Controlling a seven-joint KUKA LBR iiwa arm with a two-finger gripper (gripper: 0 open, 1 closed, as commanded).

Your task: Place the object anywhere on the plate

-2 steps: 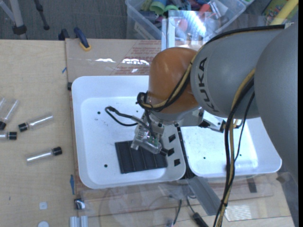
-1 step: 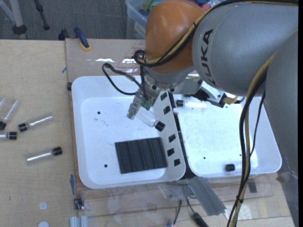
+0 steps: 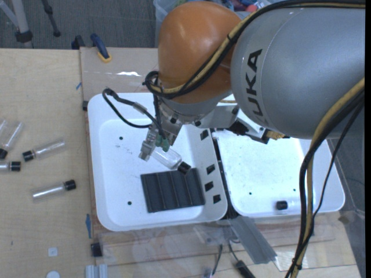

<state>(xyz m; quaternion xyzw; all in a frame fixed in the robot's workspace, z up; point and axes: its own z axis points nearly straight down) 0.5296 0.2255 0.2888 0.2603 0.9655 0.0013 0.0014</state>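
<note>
- The gripper [image 3: 155, 145] is seen low over the left bin [image 3: 110, 155], reached in from the right, just far of the dark ridged plate [image 3: 172, 190].
- A clear vial with a black cap [image 3: 171, 160] is seen at the fingertips, tilted, cap end lying toward the plate's far right corner.
- The vial appears pinched between the fingers, so the claw is judged closed on it; the contact is partly blurred.
- Step in hand is judged to be carry/placement: vial lifted or nearly so, not yet set on the plate.
- Next move calls for a short shift nearward over the plate, then lowering and release.
- Spare vials [image 3: 53, 188] are seen loose on the bench at left.
- A small dark item [image 3: 281, 205] lies in the right bin [image 3: 324, 196].
</note>
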